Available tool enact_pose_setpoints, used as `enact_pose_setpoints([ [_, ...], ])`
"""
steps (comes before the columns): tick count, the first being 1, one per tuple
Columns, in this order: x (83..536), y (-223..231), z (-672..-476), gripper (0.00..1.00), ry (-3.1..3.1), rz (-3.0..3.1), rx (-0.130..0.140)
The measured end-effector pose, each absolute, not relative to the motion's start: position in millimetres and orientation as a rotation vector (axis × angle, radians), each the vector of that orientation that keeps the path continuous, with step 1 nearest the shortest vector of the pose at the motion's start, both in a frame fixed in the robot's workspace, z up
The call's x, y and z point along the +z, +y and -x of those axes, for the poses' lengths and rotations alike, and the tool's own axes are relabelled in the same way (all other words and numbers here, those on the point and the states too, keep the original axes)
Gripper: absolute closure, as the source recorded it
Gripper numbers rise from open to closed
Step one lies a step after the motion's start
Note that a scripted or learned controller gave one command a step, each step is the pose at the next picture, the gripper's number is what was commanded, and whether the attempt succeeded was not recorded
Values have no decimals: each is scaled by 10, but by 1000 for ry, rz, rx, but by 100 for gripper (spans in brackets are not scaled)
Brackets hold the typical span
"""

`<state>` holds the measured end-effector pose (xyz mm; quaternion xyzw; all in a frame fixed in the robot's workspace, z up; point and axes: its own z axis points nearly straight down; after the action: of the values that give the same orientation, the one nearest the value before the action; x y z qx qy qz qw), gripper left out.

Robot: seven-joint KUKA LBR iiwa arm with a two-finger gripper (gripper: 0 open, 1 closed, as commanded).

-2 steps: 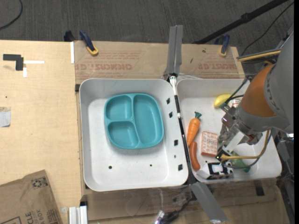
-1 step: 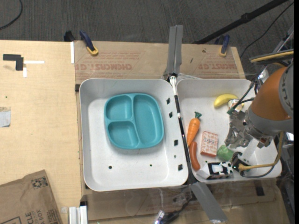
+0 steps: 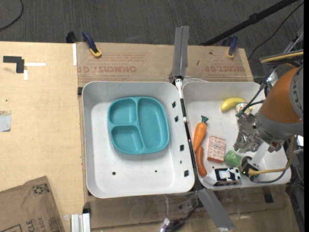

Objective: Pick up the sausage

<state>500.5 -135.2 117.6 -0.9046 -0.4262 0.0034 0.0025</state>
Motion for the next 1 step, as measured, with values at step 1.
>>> enact_pose_setpoints([
  [1, 915, -1172, -5160, 100, -1844, 2542, 3],
])
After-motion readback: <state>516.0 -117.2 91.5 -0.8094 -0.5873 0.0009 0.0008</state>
